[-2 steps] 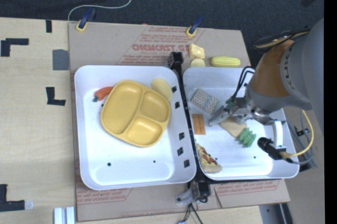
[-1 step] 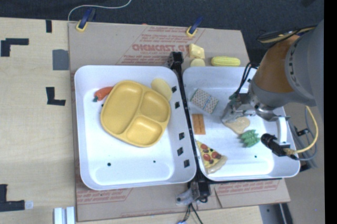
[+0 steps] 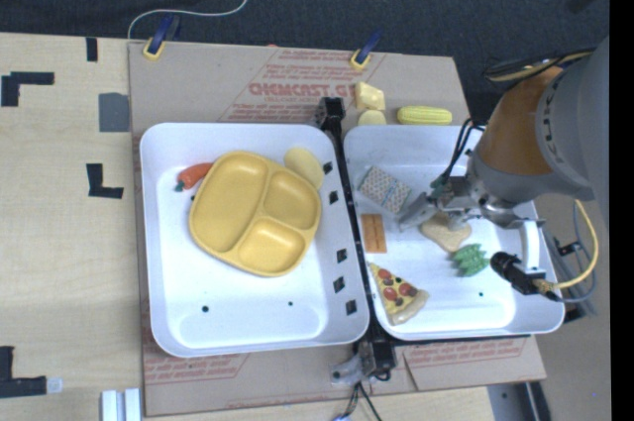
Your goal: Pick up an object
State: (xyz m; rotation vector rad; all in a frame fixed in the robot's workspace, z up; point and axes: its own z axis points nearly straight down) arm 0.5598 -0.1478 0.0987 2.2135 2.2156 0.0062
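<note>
My gripper [image 3: 439, 207] hangs low in the right bin [image 3: 515, 315], reaching in from the right. It sits just above a tan, bread-like piece [image 3: 446, 235] and beside a grey checkered packet [image 3: 383, 188]. A green toy [image 3: 471, 260] lies to the lower right of the tan piece. An orange strip [image 3: 373, 232] and a pizza slice [image 3: 398, 291] lie on the bin's left side. From this angle I see nothing held in the gripper.
The left bin [image 3: 248, 325] holds a yellow divided plate [image 3: 256, 213], an orange carrot-like piece [image 3: 193, 175] and a pale yellow piece [image 3: 304, 162]. On the cardboard behind the bins lie a corn cob [image 3: 424, 116] and two pale yellow bits [image 3: 369, 96].
</note>
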